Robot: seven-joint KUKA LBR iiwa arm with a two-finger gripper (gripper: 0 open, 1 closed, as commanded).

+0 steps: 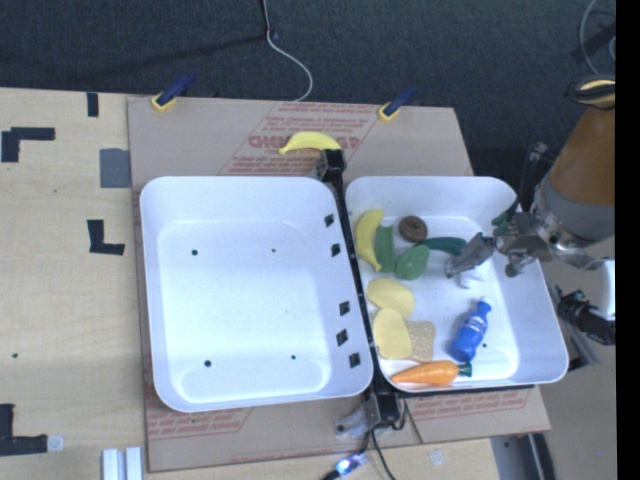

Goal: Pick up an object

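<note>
camera view: gripper (468, 262) beside blue bottle (468, 332), green toy (411, 261)

We see dark blue-grey carpet (400, 28) across the top, with a thin white cable (285, 53) trailing down over it. Below sits a light wooden bench (60, 298) with black tape marks (100, 238) and a grey patch (115, 166) on its left part. On the bench we see a brown cardboard sheet (300, 133) with red print, held at its far edge by two clamps, blue and yellow (172, 91) and (398, 101). A black bracket (331, 163) sits at the middle of the sheet's far half. Light is even and soft, with faint shadows. At the bottom edge, wiring (365, 438) pokes out beneath the sheet.
</note>
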